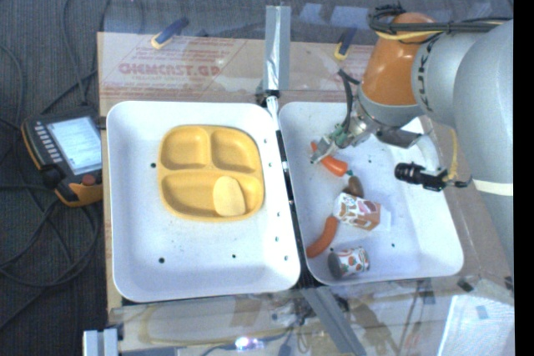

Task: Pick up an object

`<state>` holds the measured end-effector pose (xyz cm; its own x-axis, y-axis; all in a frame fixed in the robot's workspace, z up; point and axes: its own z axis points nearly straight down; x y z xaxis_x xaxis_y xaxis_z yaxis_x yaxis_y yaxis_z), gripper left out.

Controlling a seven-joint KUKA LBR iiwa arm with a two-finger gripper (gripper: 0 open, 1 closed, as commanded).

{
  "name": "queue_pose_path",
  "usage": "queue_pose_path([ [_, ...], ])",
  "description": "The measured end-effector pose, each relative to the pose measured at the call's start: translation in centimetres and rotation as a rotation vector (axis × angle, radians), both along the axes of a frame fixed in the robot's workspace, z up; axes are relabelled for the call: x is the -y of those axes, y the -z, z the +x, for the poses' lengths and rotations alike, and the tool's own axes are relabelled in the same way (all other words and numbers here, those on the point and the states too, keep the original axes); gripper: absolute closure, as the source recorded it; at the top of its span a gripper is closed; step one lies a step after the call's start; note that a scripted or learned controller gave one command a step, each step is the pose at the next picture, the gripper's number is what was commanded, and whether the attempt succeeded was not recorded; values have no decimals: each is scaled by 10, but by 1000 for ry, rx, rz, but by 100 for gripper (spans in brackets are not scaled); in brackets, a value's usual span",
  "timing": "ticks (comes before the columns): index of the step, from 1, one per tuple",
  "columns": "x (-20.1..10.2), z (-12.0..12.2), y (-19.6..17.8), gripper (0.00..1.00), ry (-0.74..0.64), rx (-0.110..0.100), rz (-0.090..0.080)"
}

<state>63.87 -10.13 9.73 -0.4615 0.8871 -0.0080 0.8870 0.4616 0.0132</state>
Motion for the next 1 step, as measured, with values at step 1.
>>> queue_pose_path([
  [1, -52, 30, -83, 100, 392, -19, 0],
])
